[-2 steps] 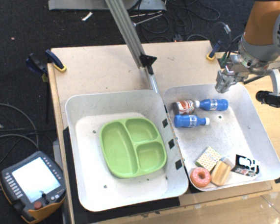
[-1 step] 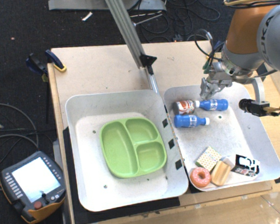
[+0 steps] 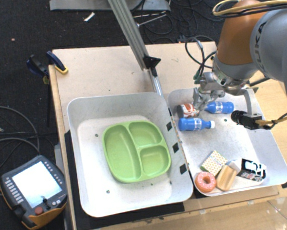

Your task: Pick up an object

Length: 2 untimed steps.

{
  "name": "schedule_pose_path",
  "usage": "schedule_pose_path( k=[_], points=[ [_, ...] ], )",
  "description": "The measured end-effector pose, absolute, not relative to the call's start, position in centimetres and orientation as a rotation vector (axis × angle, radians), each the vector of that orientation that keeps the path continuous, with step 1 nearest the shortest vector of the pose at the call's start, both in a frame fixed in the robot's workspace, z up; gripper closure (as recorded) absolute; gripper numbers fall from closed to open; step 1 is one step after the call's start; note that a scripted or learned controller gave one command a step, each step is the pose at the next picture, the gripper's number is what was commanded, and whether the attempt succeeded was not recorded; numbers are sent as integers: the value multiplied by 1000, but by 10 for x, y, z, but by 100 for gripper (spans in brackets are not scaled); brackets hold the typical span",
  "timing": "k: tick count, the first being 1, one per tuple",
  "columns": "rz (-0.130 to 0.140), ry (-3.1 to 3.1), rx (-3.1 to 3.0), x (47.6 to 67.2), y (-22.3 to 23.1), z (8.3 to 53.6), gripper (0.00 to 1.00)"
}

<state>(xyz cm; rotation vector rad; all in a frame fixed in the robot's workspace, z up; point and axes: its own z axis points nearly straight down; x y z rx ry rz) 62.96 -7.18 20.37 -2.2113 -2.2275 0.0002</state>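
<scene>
Gripper (image 3: 201,103) fingertips blurred against a half-hidden small can (image 3: 187,109)

glossy green plastic tray (image 3: 137,150)

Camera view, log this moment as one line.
gripper low in right bin | by small can and blue bottles | nothing seen held

Tool (image 3: 201,101) over blue bottles (image 3: 195,124), green tray (image 3: 137,150) left bin
</scene>
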Motion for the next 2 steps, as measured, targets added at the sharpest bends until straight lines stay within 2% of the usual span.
schedule_pose_path(
  k=[1,2],
  points=[
    [0,-2228,-2211,618,-26,202,100],
    [-1,-2229,-2210,596,23,217,100]
  ],
)
